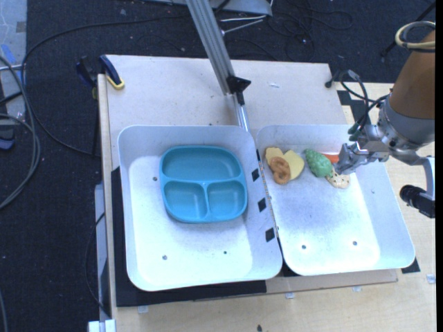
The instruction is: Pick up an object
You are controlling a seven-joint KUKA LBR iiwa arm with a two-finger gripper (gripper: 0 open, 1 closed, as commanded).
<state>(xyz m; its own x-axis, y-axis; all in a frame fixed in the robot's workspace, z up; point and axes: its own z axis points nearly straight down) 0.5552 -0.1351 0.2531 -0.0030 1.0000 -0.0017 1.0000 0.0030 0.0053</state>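
White bins sit side by side on the surface [173, 88]. The left bin [138, 254] holds a blue divided tray [204, 184]. In the right bin [332, 234], toward twelve o'clock, lie yellow food pieces [284, 164], a green toy [319, 163] and a speckled cookie [338, 180]. The hand [348, 163] hovers just above the cookie; its grip cannot be made out.

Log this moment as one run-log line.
gripper: low in right bin, at small tan item | beside: green toy, yellow and brown pieces | left bin: blue divided tray | grasp: unconfirmed
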